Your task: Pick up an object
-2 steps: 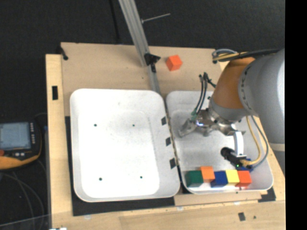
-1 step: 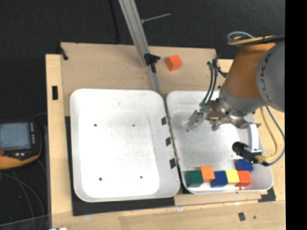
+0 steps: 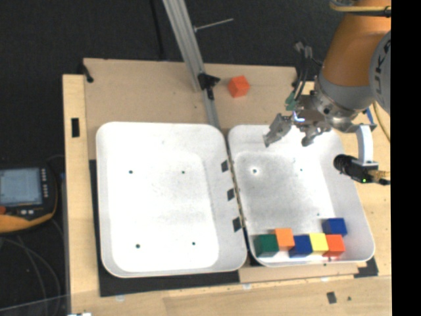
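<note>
The pincer [image 3: 291, 135], spread with nothing between its fingers, hangs over the far end of the right bin [image 3: 342, 176], well apart from the coloured blocks [image 3: 301, 242] clustered along that bin's near edge.

Arm [image 3: 358, 51] cropped at right edge

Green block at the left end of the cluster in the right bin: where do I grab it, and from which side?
Come straight down on the green block and pinch its far and near faces. Its right face touches the orange block, and the right bin's wall runs close on its left and near sides, so the near finger's room looks tight.
</note>
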Tool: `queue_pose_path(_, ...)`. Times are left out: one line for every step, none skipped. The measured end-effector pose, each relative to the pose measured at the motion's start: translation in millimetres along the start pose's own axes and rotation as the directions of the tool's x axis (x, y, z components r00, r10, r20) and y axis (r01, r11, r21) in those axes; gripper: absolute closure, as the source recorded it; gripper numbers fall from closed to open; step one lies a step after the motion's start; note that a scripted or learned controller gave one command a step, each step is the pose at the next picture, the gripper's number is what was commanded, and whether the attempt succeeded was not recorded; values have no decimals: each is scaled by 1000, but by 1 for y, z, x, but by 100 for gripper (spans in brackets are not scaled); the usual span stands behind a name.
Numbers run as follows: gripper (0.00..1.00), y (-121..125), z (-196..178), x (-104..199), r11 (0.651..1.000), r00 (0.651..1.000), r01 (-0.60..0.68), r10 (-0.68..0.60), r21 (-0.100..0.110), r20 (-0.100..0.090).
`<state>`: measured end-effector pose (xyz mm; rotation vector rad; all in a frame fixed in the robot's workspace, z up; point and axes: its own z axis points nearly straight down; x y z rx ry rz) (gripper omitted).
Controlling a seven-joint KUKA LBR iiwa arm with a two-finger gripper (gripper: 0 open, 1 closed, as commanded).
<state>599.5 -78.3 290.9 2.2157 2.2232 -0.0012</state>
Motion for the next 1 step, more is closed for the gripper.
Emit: queue_pose_path(0,-13,140,-116,1000,1000,-9,9,7,1)
